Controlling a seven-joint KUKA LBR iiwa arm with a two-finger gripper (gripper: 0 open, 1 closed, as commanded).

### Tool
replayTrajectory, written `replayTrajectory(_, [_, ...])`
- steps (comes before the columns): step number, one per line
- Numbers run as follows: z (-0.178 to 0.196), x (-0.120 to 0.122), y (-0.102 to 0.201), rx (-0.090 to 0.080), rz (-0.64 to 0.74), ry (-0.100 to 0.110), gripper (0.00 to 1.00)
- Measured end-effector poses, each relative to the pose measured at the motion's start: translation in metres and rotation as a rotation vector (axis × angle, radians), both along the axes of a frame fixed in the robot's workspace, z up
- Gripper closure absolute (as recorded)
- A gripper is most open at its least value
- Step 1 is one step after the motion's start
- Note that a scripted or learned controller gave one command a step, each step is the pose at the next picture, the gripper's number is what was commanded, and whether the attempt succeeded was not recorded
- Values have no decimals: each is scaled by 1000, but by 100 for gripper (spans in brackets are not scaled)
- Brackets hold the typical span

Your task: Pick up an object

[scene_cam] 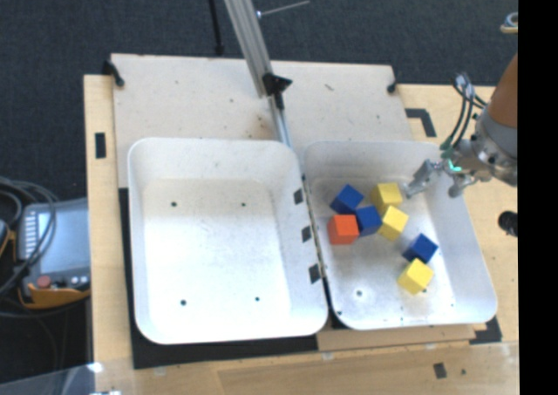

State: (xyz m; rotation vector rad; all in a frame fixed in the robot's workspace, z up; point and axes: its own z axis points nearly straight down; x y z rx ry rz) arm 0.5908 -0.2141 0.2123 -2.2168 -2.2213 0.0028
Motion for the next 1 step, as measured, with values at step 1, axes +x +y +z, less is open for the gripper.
replayTrajectory(1, [3,1,0,-3,2,-4,0])
